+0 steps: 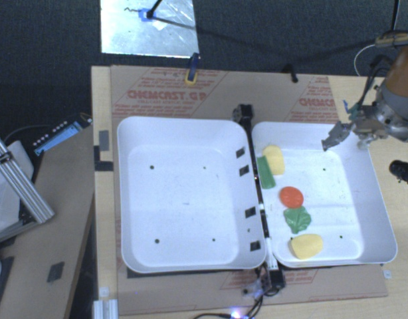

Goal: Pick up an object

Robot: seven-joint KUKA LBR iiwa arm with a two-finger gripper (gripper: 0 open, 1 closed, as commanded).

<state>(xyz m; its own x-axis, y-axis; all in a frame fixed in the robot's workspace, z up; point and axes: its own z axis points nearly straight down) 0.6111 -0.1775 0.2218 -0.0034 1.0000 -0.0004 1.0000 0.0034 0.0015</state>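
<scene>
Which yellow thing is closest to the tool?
The pale yellow piece at the top of the row, beside the green stick. The other yellow one lies at the bottom.

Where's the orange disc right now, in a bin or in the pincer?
In a bin. The orange disc lies flat on the right bin's floor, above the green piece. The pincer hangs apart, near the bin's far rim.

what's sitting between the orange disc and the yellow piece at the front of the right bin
In the camera view, a green leaf-shaped piece lies between the orange disc and the front yellow piece, close to both.
</scene>
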